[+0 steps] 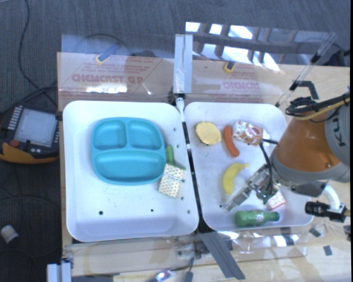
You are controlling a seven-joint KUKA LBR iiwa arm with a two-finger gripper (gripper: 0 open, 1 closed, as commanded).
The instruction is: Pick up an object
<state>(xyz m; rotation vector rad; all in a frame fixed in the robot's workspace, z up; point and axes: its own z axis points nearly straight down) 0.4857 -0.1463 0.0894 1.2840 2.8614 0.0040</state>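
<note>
1. I see the gripper [256, 187] low in the right bin [212, 216], its fingers spread apart with nothing between them.
2. Crowding it: a yellow banana [232, 177] just to its left, a green bottle [256, 218] below, and a small red-and-white packet [276, 201] touching its right side.
3. Farther up lie a sausage [230, 141], a round cookie [208, 133] and a snack wrapper [247, 133].
4. The left bin [82, 216] holds a blue divided plate [128, 150].

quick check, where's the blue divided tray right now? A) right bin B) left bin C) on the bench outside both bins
B: the blue divided tray lies flat in the left bin, while the banana and green bottle lie in the right bin.
</note>
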